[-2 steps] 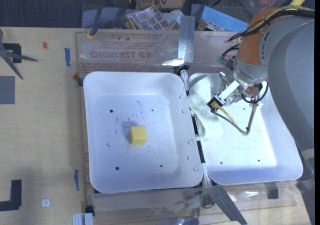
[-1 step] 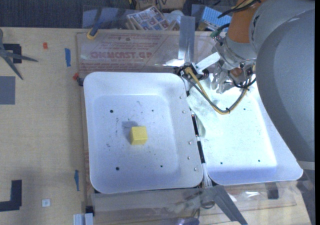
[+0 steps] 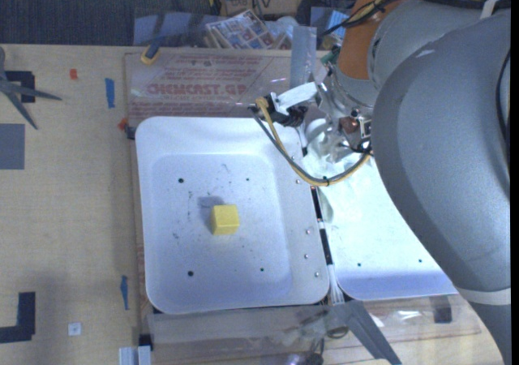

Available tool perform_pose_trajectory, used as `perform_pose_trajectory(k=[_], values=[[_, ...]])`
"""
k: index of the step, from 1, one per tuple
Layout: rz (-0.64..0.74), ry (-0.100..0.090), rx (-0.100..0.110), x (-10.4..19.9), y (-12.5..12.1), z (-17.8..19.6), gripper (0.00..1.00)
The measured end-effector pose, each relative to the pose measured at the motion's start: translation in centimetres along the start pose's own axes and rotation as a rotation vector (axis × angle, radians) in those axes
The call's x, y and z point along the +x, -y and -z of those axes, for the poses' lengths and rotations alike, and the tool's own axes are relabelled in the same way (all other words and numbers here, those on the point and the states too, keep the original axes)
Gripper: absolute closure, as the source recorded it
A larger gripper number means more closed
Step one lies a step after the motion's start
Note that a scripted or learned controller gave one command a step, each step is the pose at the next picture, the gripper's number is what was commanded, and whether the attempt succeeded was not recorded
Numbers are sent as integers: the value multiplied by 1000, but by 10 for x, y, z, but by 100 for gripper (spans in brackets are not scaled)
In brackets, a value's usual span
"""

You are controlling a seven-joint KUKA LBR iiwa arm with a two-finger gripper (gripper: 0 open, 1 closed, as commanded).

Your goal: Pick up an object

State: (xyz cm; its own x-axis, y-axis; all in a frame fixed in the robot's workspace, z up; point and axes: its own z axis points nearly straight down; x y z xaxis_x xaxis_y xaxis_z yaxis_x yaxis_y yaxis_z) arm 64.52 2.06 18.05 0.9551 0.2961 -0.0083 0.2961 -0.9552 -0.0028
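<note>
A small yellow block (image 3: pixel 225 219) lies near the middle of the left bin (image 3: pixel 156 193), casting a short grey shadow to its upper left. My gripper (image 3: pixel 323 143) hangs over the far left corner of the right bin (image 3: pixel 389 270), beside the seam between the two bins. It is up and to the right of the block, well apart from it. The grey arm with its orange band (image 3: pixel 365 39) covers most of the right bin. Nothing visible is held at the gripper.
A yellow and black cable (image 3: pixel 285 151) loops from the wrist over the left bin's far right corner. A clear sheet with red lettering (image 3: pixel 199 79) lies behind the bins. The wooden bench (image 3: pixel 65 193) extends left, with tape marks. Boxes and clutter sit beyond the bench.
</note>
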Motion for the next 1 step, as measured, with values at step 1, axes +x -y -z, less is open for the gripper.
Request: perform_pose_trajectory(k=[1], values=[[-6,5,1,-1,-3,6,100]])
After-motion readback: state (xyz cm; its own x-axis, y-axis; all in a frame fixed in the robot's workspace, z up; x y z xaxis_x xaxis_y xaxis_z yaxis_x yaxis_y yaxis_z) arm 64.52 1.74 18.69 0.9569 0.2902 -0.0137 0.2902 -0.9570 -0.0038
